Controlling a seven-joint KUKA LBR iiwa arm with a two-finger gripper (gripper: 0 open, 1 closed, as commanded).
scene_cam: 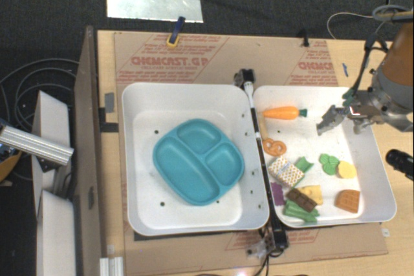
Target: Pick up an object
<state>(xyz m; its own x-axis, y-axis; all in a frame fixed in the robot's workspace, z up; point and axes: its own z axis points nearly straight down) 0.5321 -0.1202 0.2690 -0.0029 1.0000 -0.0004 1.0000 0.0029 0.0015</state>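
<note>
My gripper point(343, 124) hangs over the upper right part of the right bin point(385, 198), fingers spread open with nothing between them. Left of it lies an orange carrot point(283, 113). Below it are a green leafy piece point(329, 163) and a yellow lemon point(348, 170). Further toys lie toward the bin's front: a pretzel point(274, 147), a checkered block point(286, 171), a brown chocolate bar point(301, 198), a cheese wedge point(314, 191), a green pickle point(301, 212) and an orange waffle point(347, 201).
The left bin point(187, 92) holds a teal divided plate point(198, 161). A black clip point(245, 79) sits where the two bins meet at the back. Cables run behind the arm at the right.
</note>
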